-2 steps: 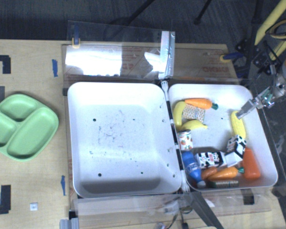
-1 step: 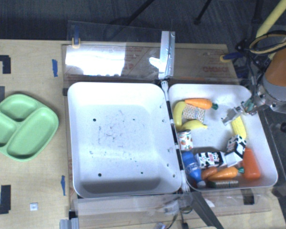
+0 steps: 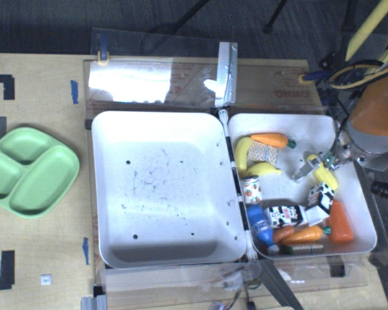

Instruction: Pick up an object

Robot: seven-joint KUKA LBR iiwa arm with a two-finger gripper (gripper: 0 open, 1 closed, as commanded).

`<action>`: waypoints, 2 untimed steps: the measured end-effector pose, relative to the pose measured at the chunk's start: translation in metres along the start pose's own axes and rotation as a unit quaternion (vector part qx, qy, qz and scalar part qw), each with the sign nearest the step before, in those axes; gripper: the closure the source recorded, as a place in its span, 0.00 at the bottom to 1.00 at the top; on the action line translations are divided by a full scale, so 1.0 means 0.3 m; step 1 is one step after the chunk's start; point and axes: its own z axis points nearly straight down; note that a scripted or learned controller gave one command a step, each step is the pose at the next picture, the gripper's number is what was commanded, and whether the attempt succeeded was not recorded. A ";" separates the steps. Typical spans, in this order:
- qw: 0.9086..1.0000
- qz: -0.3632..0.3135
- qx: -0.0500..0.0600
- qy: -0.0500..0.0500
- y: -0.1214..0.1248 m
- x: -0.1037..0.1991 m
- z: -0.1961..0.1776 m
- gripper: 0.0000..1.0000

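Note:
The right bin [image 3: 365, 237] holds a heap of toy food. At its back lie a banana [image 3: 242, 152] and a carrot [image 3: 269, 139]. A small can [image 3: 250, 189] stands by the left wall. Toward the front are a blue bottle [image 3: 260, 226], a black-and-white carton [image 3: 283, 214] and two more carrots [image 3: 339, 222] [image 3: 304, 234]. My gripper [image 3: 318, 165] reaches in from the right, low over the bin's right half, right at a yellow corn cob [image 3: 328, 177]. The arm's orange band [image 3: 377, 108] shows above it.
The left bin [image 3: 161, 186] has a scuffed white floor. A green divided plate [image 3: 29, 170] rests on the bench at far left. A clear plastic panel [image 3: 155, 76] stands behind the bins. Cables and stand legs crowd the upper right.

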 end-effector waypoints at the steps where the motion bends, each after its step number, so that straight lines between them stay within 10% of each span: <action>1: 1.000 0.001 -0.001 -0.004 -0.001 -0.010 -0.038 1.00; 2: 1.000 0.022 0.003 -0.005 0.151 0.104 -0.376 1.00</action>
